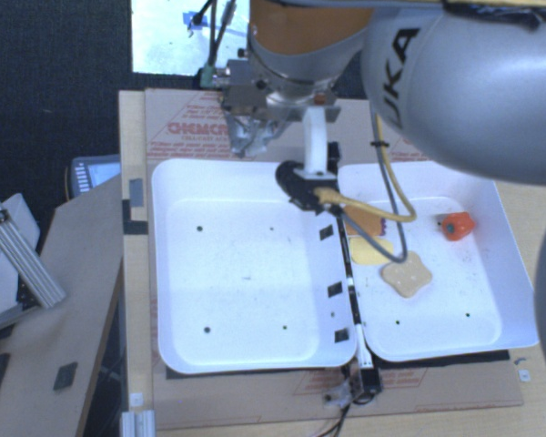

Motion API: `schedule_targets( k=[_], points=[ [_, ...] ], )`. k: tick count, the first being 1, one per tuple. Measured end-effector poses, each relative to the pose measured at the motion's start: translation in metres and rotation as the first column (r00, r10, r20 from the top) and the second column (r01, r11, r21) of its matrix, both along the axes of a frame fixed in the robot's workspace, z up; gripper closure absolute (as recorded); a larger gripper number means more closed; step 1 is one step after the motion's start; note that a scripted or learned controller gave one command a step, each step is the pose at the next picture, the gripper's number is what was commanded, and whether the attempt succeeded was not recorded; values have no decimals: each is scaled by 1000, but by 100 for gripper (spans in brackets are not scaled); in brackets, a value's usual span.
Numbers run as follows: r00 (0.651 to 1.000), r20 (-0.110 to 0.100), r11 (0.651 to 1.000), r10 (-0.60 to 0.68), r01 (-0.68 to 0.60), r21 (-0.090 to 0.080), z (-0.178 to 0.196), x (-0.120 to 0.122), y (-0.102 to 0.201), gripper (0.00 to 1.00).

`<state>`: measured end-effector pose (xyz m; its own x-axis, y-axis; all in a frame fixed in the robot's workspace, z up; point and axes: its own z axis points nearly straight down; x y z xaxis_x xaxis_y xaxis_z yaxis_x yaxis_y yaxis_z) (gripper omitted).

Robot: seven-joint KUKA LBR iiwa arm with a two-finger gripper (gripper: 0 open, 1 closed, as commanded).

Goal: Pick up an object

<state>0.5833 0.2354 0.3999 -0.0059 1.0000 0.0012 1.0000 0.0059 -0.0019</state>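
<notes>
My gripper (248,140) hangs over the far rim of the left bin (246,280), near its back middle, with nothing visible in it. The loose objects lie in the right bin (460,312). An orange piece (455,226) rests toward that bin's back right. A tan toast-shaped piece (407,279) lies near its middle left. A flat yellow piece (371,250) sits just behind the toast, and a small orange and purple item (368,219) is partly hidden under the robot's cable. All of them are well to the right of the gripper.
Both bins rest on a cardboard sheet (191,126) on the bench. The big grey arm (473,71) covers the upper right of the view. An aluminium rail (18,253) leans at the far left, off the bench.
</notes>
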Motion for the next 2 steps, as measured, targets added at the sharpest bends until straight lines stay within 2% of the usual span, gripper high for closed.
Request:
schedule_targets(
  k=[1,2],
  points=[
    [1000,19,1000,-2,2,5,144,34,-2,100],
    [1000,4,1000,-5,5,-1,135,63,-2,100]
  ],
)
